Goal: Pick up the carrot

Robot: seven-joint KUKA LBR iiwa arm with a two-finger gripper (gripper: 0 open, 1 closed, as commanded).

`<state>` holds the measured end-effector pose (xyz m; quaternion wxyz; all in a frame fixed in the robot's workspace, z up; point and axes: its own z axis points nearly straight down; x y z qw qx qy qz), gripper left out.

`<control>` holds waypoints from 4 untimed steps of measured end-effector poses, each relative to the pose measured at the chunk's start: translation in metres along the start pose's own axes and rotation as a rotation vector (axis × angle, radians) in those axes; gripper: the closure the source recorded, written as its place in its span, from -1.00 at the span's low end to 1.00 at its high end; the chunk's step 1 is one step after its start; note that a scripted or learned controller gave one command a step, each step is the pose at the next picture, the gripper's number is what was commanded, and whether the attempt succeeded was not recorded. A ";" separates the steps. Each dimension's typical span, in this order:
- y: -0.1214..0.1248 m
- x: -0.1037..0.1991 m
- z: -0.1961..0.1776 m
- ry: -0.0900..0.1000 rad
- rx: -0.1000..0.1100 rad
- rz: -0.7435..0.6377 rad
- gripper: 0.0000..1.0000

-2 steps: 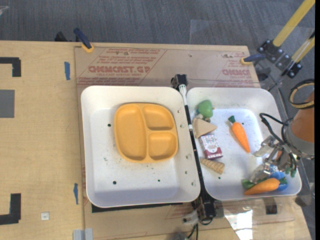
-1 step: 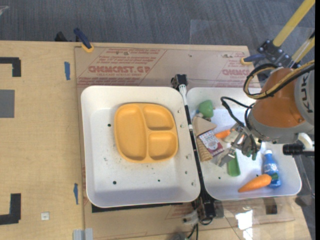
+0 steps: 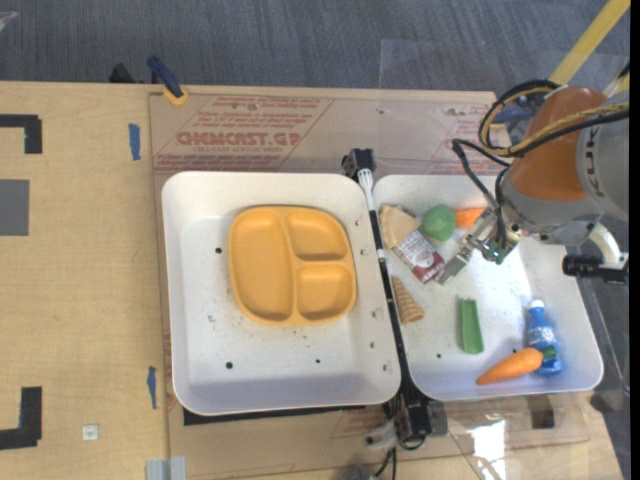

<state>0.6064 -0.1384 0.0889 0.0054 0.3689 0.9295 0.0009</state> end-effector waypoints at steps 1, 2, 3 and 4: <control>-0.008 -0.059 0.002 0.035 0.008 0.055 -1.00; -0.022 -0.094 -0.015 0.022 0.014 0.467 -1.00; -0.017 -0.107 -0.197 -0.011 -0.005 0.604 -1.00; -0.018 -0.097 -0.027 0.021 0.018 0.687 -1.00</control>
